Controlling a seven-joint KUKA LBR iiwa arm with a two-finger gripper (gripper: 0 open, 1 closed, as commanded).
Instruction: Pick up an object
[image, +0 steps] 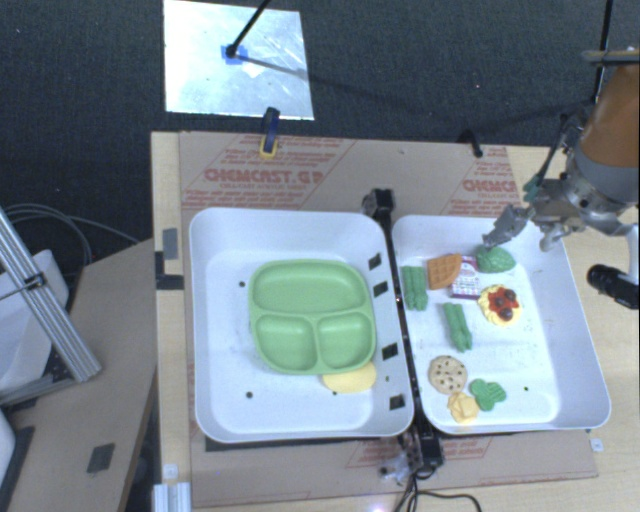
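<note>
the gripper is hovering spread open and gripping nothing at the right bin's far edge; the approach seems underway; next it needs lowering onto the green toy just beside its near finger.

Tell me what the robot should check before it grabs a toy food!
1. Gripper near the toys: ok, it hangs at the right bin's back edge.
2. Nothing between its fingers: ok.
3. Fingers spread: ok.
4. Closest toy: ok, the green leafy piece lies just below.
5. Room around that piece: not ok, the orange cracker and small packet crowd it.
6. Green plate out of the way: ok, in the left bin.
</note>
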